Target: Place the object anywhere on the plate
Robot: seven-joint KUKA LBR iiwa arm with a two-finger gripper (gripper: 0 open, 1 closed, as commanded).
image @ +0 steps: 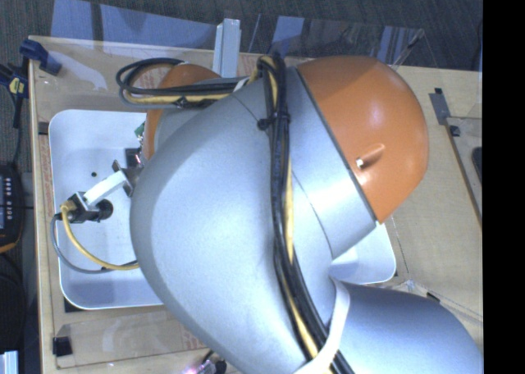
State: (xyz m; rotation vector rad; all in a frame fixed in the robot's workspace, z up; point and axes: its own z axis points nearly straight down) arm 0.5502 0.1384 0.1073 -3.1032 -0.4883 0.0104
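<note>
My grey arm (246, 225) with its orange band (369, 134) covers most of the view, lying over both bins. The left white bin (74, 143) shows at the left. At the arm's left edge, dark parts of the gripper (131, 161) stick out low over this bin's floor. A small green sliver (141, 129) of some object peeks out just above the gripper, mostly hidden under the arm. What lies beneath the arm is hidden.
A corner of the right bin (381, 262) shows at the lower right. A small dark speck (94, 174) lies on the left bin's floor. Wooden bench (451, 200) surrounds the bins, and a black cable loop (148, 77) sits behind the left bin.
</note>
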